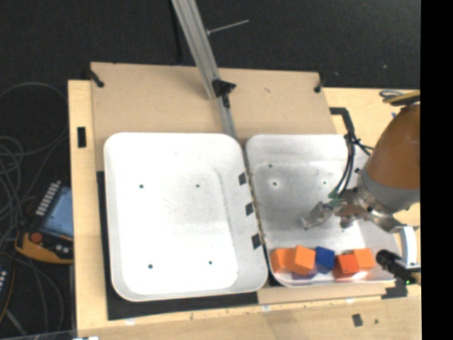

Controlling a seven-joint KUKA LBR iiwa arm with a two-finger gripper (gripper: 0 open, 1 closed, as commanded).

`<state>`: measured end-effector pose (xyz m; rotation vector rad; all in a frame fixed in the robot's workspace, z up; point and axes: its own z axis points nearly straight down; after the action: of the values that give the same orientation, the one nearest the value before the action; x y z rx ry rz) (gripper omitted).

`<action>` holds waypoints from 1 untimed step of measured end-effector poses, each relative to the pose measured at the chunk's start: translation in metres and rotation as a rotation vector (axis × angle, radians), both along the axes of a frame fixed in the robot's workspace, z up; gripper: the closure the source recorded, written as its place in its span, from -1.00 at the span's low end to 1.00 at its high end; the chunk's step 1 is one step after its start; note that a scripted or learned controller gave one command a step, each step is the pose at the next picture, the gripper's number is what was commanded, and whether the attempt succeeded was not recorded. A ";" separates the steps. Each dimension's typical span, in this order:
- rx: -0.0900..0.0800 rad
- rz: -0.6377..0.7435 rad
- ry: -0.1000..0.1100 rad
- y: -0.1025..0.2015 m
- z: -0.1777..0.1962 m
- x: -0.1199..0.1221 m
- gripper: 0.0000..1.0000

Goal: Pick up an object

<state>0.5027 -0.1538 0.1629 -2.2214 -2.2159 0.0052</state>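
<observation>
Gripper at right centre of frame, over the right bin; open or closed, cannot tell. Orange blocks and blue block at that bin's lower edge, near the gripper but apart from it.

smooth white plastic bins

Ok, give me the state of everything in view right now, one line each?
Hand: low over the right bin, above the blocks, nothing visibly held.
Right bin: blocks lined along its near edge.
Orange blocks: left pair, resting in the bin.
Blue block: between the orange ones, resting.
Right orange blocks: resting by the near right corner.
Left bin: flat on the bench.
</observation>
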 end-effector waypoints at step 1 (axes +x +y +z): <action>0.002 0.007 -0.004 0.058 -0.006 -0.019 -1.00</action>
<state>0.4839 -0.0959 0.1565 -2.2145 -2.2252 -0.0014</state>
